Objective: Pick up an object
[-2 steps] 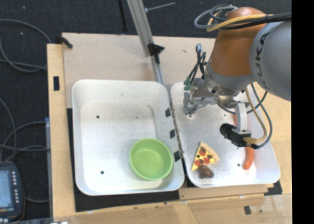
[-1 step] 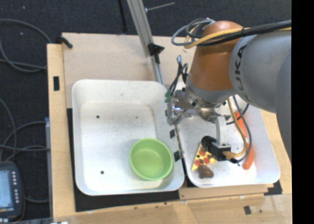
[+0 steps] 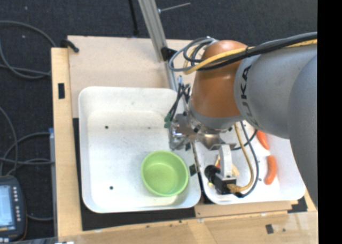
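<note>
A light green bowl [image 3: 164,172] sits upright in the left white bin [image 3: 91,146], near its front right corner. My gripper [image 3: 178,139] hangs low over the right side of that bin, just behind the bowl's far rim; whether it touches the bowl I cannot tell. The grey arm with its orange band [image 3: 216,85] covers much of the right bin [image 3: 291,187]. Two orange carrot-like pieces [image 3: 271,169] lie in the right bin, beside the arm.
A slanted aluminium post [image 3: 149,7] rises behind the bins. The left bin's floor has a few small dark specks. Cables [image 3: 16,23] and a small screen unit [image 3: 10,205] lie off the bench at the left.
</note>
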`<state>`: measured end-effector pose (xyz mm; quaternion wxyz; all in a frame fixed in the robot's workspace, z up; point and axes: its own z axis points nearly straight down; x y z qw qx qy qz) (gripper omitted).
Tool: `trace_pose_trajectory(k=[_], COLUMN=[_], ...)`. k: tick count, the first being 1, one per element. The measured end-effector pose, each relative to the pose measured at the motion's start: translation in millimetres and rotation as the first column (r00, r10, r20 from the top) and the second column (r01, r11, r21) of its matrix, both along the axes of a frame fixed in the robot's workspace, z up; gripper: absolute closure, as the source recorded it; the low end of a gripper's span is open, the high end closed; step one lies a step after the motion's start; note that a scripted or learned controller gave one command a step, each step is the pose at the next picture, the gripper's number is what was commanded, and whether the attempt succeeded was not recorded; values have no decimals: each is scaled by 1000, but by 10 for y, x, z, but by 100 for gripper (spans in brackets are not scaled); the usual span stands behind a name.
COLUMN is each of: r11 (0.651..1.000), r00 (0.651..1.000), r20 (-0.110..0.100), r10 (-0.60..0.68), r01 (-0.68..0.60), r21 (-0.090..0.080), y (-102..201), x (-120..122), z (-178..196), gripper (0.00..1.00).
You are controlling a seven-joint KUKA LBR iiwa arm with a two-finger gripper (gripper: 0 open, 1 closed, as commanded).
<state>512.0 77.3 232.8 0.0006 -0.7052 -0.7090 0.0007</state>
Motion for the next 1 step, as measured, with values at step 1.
trace_pose_trajectory(k=[1], r11=[1000], r00=[1000], r20=[3], r10=[-4], r01=[4], r21=[2], y=[-10], x=[12], z=[4], gripper=[0])
